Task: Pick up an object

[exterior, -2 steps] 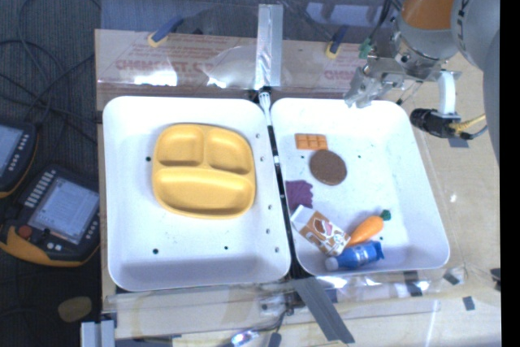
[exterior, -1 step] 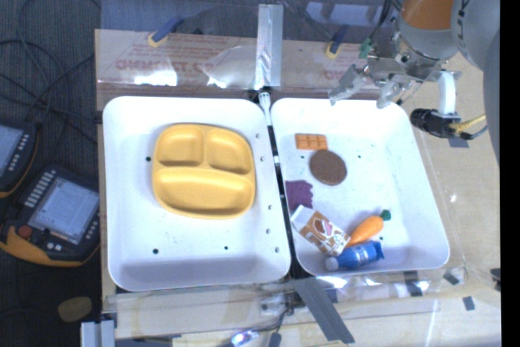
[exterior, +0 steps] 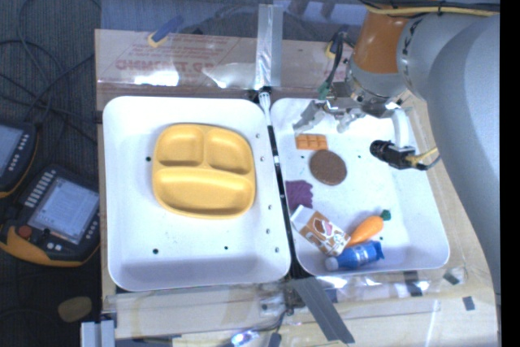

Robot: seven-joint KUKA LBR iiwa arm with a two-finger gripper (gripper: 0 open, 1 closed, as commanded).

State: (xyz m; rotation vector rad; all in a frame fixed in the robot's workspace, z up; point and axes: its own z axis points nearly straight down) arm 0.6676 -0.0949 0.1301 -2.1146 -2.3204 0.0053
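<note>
Objects for your pick lie in the right bin (exterior: 422, 199), and your gripper (exterior: 329, 116) hangs over that bin's far left corner, fingers spread apart with nothing between them. One finger (exterior: 305, 117) points toward the divider between the bins, so you have little room on that side and at the far wall behind it.

Just below the gripper sits an orange cracker (exterior: 312, 143), and touching distance beyond that a brown round cookie (exterior: 328, 167). A purple piece (exterior: 298, 193) lies hard against the divider edge.

Nearer the front rim you see a small carton (exterior: 319, 229), a carrot (exterior: 366, 228) leaning on it, and a blue bottle (exterior: 357, 256) close to the front wall; these three crowd together. A black fitting (exterior: 393, 152) with a yellow tip hangs off the arm over the right half, where the bin floor lies bare.

Across the divider, the left bin (exterior: 130, 240) carries a yellow divided tray (exterior: 203, 170), with bare floor all round it.
</note>
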